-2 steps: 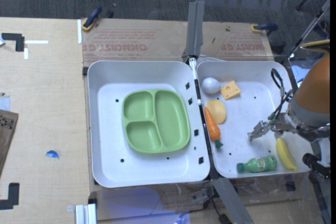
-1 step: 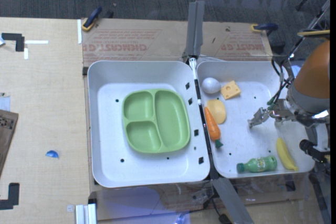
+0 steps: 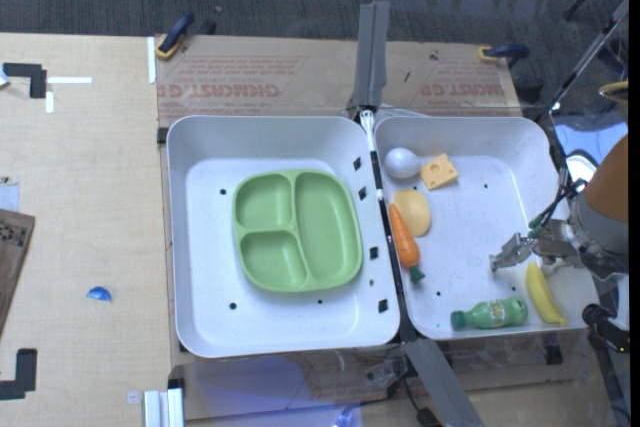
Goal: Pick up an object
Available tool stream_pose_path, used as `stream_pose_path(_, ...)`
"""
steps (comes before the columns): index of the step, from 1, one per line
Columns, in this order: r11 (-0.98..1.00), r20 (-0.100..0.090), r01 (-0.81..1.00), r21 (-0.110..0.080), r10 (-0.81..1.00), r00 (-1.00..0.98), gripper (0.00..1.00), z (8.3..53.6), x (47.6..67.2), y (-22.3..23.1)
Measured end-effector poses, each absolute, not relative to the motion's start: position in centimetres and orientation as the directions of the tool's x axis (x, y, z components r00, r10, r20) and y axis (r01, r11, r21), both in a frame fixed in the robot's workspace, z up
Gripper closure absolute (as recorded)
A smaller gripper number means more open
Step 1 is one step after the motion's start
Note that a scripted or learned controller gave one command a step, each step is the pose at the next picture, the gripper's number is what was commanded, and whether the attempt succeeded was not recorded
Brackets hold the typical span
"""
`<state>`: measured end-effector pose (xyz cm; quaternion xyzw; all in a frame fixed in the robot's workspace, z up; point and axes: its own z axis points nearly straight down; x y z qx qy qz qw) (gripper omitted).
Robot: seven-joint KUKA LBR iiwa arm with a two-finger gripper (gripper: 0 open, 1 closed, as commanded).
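- We see two white bins side by side on the bench: left bin (image 3: 190, 215) and right bin (image 3: 470, 140).
- Left bin holds a green divided plate (image 3: 298, 230) w/ three compartments, lying flat approx. mid-bin.
- Right bin has the loose items. Along its left wall: a white ball (image 3: 401, 162) at the top, a yellowish-orange rounded piece (image 3: 413, 212) below it, and a carrot (image 3: 404, 242) lying lengthwise against the wall, green end toward the front.
- A cheese wedge (image 3: 439, 172) sits just right of the ball, apart from it.
- At the front of the right bin a green bottle (image 3: 489, 314) lies on its side, cap end to the left.
- A banana (image 3: 543, 293) lies near the bin's right-front corner, just right of the bottle.
- The arm comes in from the right; its gripper (image 3: 522, 252) is low over the right bin's right side, just above-left of the banana's upper end.
- We can't tell how the gripper is set at this res.; nothing is visibly held.
- Outside the bins: a small blue object (image 3: 98, 293) on the wooden bench at left.
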<state>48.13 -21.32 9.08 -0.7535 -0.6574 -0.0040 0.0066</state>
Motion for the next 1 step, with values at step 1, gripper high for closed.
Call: stream_pose_path(1, -0.140, 0.008, 0.990, -0.008, 0.990, 0.140, 1.00, 9.52, 48.03, -21.63)
